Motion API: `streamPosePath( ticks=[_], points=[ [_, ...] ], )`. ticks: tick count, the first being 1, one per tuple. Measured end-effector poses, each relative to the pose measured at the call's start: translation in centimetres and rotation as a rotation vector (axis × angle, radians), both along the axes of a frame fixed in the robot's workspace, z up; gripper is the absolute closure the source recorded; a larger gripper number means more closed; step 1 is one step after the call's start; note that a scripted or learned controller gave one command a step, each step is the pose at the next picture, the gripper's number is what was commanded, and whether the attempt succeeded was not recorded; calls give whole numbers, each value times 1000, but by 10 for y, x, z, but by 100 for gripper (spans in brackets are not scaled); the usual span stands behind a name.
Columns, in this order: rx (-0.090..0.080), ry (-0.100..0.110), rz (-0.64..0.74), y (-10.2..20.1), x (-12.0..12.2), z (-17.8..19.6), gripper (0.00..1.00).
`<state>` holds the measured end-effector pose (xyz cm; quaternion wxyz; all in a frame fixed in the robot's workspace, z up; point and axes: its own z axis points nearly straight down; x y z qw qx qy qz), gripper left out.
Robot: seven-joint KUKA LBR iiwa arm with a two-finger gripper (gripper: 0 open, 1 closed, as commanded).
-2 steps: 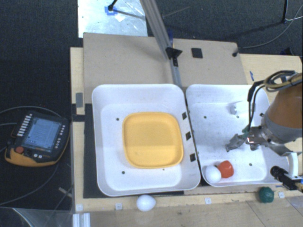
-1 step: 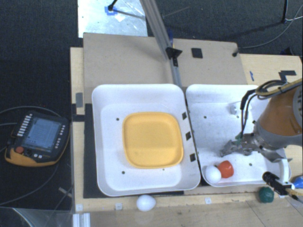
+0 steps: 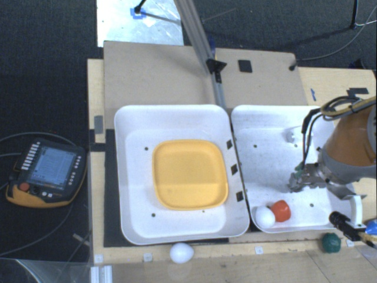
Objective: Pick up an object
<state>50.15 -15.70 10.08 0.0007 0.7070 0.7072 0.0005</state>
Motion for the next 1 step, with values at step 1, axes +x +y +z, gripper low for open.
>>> streamPosePath(
  ticks=[1],
  points=[
    [-1, -4, 0, -5, -2, 61, 100]
  ],
)
